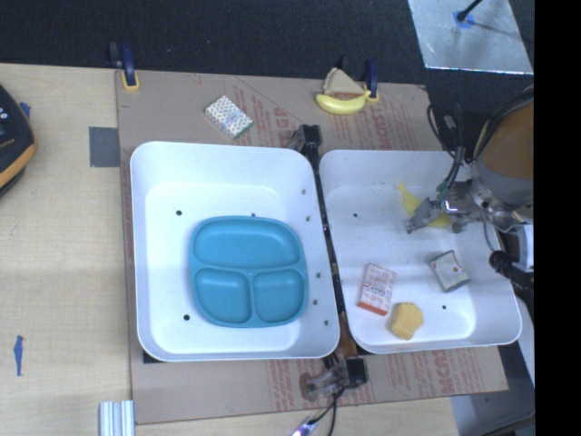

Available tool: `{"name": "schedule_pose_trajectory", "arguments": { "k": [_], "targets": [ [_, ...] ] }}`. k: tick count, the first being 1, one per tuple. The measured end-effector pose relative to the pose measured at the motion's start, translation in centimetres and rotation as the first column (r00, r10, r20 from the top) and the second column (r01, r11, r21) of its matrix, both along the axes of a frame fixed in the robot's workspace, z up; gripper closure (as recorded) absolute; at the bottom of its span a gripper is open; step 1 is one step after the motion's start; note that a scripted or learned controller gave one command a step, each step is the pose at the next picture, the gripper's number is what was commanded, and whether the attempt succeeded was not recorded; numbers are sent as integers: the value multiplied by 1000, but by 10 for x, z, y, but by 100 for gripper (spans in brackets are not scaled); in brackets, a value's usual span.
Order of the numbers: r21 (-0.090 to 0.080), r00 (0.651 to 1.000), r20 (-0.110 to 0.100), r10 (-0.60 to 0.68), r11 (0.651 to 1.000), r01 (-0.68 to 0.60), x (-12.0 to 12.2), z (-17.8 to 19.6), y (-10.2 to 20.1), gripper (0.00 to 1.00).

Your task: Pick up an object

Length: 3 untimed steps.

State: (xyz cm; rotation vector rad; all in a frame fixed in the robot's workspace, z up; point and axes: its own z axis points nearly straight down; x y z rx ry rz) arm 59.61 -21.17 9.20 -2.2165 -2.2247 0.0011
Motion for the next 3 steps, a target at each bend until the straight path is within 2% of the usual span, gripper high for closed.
{"name": "schedule_pose_trajectory", "arguments": {
  "k": [1, 2, 3],
  "targets": [
    [1, 1000, -1, 1, 1000, -1, 61, 0, 54, 0],
    [0, 1000, -1, 0, 1000, 0, 23, 59, 38, 0],
    [0, 1000, -4, 1, 1000, -1, -44, 43, 91, 0]
  ]
}}
